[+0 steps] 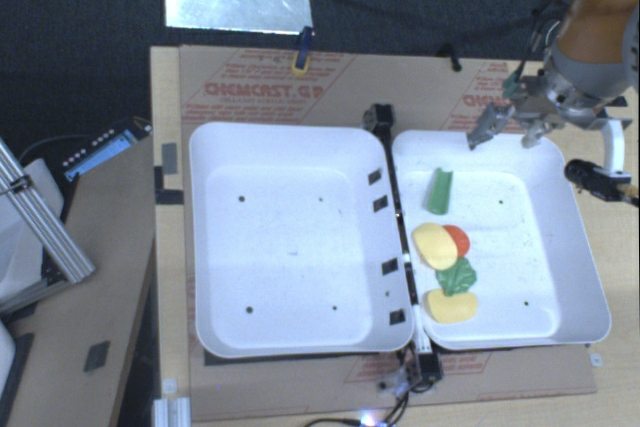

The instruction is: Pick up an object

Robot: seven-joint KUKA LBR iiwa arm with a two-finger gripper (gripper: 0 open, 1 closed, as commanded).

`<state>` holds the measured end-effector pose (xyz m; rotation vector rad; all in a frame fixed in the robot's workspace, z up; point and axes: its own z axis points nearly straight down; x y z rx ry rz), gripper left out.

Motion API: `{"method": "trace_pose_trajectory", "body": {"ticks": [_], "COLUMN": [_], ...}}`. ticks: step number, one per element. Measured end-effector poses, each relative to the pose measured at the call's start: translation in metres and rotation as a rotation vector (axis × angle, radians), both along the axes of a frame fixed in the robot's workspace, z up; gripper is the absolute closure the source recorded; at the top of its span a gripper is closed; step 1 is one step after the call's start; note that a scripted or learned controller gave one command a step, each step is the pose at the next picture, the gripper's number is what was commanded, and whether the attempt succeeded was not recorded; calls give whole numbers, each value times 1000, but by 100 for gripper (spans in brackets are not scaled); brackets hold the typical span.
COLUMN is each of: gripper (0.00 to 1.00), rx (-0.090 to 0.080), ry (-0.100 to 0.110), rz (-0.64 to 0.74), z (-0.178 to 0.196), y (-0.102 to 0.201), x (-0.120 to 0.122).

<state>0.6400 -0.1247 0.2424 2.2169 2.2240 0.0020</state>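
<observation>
Objects: your targets all lie in the right bin (pixel 560 245), bunched against its left wall, next to the divider between the two bins.
Gripper: you have the gripper (pixel 510 129) hanging over the far edge of the right bin, two grey fingers spread apart and pointing down, with nothing between them.
Arm: its orange band (pixel 600 15) sits far and right of the gripper, so your reach comes in from the far right corner.
Nearest thing: the green block (pixel 439 191) is your closest piece, lying near and left of the gripper.
Its axis: the block's long side runs far to near, tilted a little, so you would close across its short width, from left and right.
Its clearance: it lies apart from the other pieces, with bare bin floor all round.
Cluster: nearer to you along the same wall sit a yellow piece (pixel 433 245), a red piece (pixel 458 238) touching it, a green leafy piece (pixel 458 277) and a second yellow piece (pixel 450 307), packed together.
Judgement: you are better off taking the block; the cluster gives the fingers little room.
Left bin (pixel 290 235): it lies well to the left of the gripper, across the divider.
Move ahead: go near and left, then descend.
</observation>
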Motion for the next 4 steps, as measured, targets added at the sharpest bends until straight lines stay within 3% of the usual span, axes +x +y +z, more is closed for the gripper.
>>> {"method": "trace_pose_trajectory", "body": {"ticks": [1, 2, 3, 4], "gripper": [0, 100, 100, 100], "rx": [5, 1, 4, 5], "ry": [4, -3, -21, 2], "rz": [12, 2, 9, 11], "z": [-61, -46, 161, 171], "y": [119, 110, 194, 270], "x": [13, 14, 30, -82]}}
